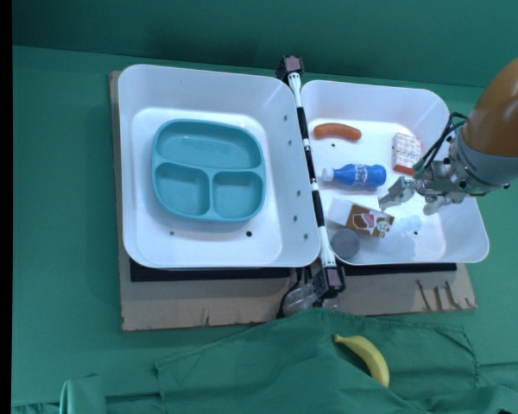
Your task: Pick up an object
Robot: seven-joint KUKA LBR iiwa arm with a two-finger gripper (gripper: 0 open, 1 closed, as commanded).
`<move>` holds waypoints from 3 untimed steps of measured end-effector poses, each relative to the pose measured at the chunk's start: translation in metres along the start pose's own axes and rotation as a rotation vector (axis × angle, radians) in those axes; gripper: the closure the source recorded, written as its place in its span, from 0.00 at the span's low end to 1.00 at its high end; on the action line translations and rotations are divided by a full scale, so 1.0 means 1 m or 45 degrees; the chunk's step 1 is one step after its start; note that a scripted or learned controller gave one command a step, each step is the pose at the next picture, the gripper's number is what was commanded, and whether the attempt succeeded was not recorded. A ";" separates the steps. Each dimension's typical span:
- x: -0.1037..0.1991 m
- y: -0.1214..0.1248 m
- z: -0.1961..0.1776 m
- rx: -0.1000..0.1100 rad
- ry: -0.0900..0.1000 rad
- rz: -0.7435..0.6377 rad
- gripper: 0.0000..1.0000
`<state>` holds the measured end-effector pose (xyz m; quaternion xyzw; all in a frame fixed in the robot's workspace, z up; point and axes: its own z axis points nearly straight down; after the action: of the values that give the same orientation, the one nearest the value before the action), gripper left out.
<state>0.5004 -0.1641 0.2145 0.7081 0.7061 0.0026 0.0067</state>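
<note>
A grey KUKA arm [501, 136] w/ orange band reaches in from the right over the right-hand white bin [432, 110], its pincer [414, 198] hanging low above the bin's lower right area. The two fingers stand apart, nothing between them; one tip points toward a small brown-and-white carton [369, 221], just beside it but not touching as far as can be seen.

Other items in the same bin: an orange sausage [337, 131] near the top, a blue bottle [356, 176] w/ white cap lying on its side mid-bin, a red-and-white packet [406, 150] by the arm's wrist, a grey round piece [344, 244] at the lower left corner, and a pale translucent object [407, 228] below the pincer, too faint to identify.

The left bin [155, 84] holds a teal three-section plate [209, 169], lying flat. Both bins sit on cardboard [198, 304] atop the green-covered desk [60, 188]. A yellow banana [367, 355] lies on rumpled green cloth [268, 369] at front, well apart from the bins.
</note>
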 end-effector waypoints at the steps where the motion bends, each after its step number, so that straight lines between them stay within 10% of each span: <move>1: -0.001 0.000 -0.009 0.002 0.000 0.005 1.00; 3: -0.002 0.014 -0.101 0.003 0.002 0.000 1.00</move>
<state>0.5128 -0.1653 0.3155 0.7080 0.7062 0.0023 0.0054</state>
